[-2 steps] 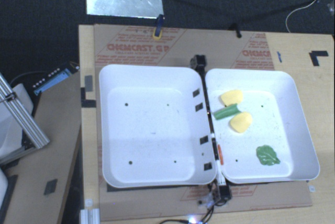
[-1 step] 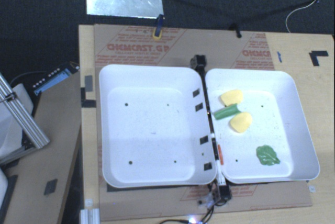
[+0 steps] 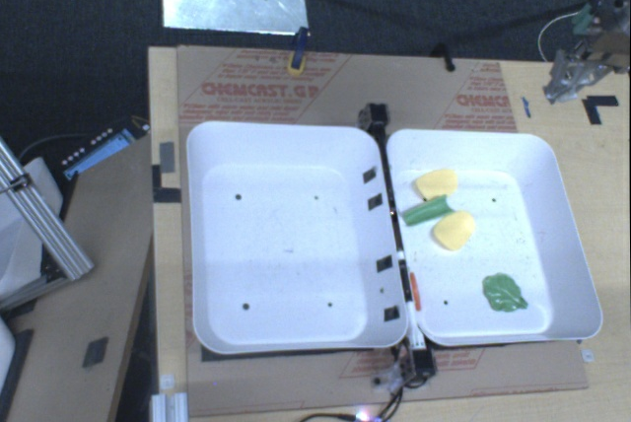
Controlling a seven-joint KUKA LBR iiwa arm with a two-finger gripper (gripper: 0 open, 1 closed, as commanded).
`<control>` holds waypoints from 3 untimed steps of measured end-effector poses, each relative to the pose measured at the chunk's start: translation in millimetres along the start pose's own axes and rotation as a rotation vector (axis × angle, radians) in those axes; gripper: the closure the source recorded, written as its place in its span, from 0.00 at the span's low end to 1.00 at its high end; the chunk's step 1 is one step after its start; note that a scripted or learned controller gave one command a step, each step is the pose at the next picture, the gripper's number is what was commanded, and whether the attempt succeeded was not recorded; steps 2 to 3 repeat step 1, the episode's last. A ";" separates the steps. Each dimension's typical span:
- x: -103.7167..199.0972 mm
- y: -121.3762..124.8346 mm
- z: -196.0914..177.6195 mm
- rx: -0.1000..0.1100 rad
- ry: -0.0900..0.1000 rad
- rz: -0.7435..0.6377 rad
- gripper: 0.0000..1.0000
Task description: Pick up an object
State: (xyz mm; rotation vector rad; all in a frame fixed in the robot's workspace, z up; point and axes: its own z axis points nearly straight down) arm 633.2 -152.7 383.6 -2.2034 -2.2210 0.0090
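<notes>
Gripper (image 3: 570, 83) up at the right edge, well clear of the right bin (image 3: 562, 183); grip state impossible to tell. Inside: two yellow pieces (image 3: 436, 182), green stick (image 3: 427, 210), green lump (image 3: 504, 293).

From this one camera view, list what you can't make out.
- Gripper: at the right edge, small and blurred; finger state unreadable.
- Arm: cut off by the right edge.
- Green stick: lies between the two yellow pieces; contact too fine to judge.
- Green lump: shape blurred, identity unclear.
</notes>
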 end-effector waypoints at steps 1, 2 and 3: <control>-42.8 5.0 -162.4 -0.033 -0.013 0.008 1.00; -42.8 5.0 -162.4 -0.033 -0.013 0.008 1.00; -42.8 5.0 -162.4 -0.033 -0.013 0.008 1.00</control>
